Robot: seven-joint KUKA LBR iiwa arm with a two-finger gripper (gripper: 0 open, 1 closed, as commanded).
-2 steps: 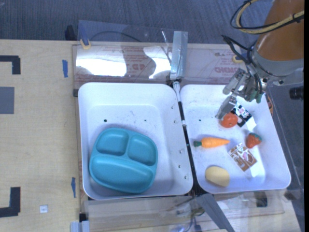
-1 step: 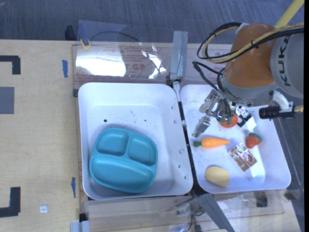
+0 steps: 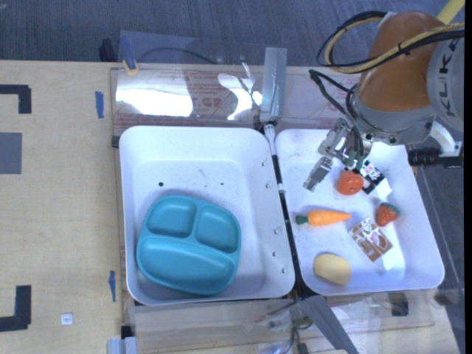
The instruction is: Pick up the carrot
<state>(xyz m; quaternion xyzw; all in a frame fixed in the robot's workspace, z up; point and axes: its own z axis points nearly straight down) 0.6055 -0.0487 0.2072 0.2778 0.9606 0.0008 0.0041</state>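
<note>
Approach step, nothing grasped: gripper (image 3: 330,164) hovering in the right bin (image 3: 424,271), 2 fingers spread, empty. Carrot (image 3: 326,217) lying flat below it, left of a wrapper (image 3: 371,239), above a potato (image 3: 332,268). Next: lower straight down, straddle, close.

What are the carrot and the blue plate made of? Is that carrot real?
The carrot looks like a plastic toy: smooth, evenly orange, with a tidy moulded green top. The blue plate also looks plastic: one solid teal colour, rounded divided sections and a soft matte sheen. Both are guesses from looks alone.
</note>
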